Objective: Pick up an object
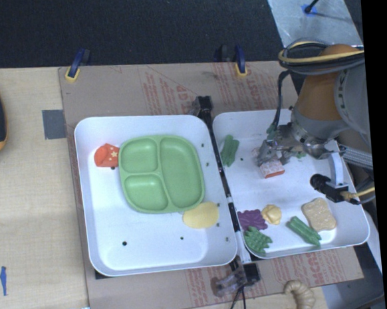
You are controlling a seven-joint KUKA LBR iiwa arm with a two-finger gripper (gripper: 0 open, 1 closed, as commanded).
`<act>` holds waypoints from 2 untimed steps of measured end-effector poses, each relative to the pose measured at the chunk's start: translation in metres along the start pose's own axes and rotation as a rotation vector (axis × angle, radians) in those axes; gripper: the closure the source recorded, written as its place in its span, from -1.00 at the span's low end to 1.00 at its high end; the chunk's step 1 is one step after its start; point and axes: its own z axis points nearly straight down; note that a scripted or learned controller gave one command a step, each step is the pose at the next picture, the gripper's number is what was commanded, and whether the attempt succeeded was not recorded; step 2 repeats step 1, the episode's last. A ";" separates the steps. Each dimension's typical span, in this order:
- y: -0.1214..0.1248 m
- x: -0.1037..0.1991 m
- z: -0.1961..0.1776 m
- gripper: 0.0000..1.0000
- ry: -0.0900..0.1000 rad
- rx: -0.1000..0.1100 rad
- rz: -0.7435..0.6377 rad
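Note:
My gripper (274,152) hangs low over the upper middle of the right bin (350,238). Directly under it, touching or nearly touching, lies a small red-and-white object (272,170); I cannot see whether it is gripped. Elsewhere in this bin are a green pickle (229,150) at the left wall, purple grapes (251,218), a small yellow piece (271,213), a leafy green item (257,239), a green pod (303,231) and a slice of bread (318,214).
The left bin (104,251) holds a green divided plate (161,173), a red item (106,155) at its upper left and a yellow lemon-like piece (201,216). A tan curled object (299,297) lies on the bench in front of the bins.

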 end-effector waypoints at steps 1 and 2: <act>0.006 0.105 -0.096 1.00 0.004 -0.011 -0.009; 0.006 0.105 -0.096 1.00 0.004 -0.011 -0.009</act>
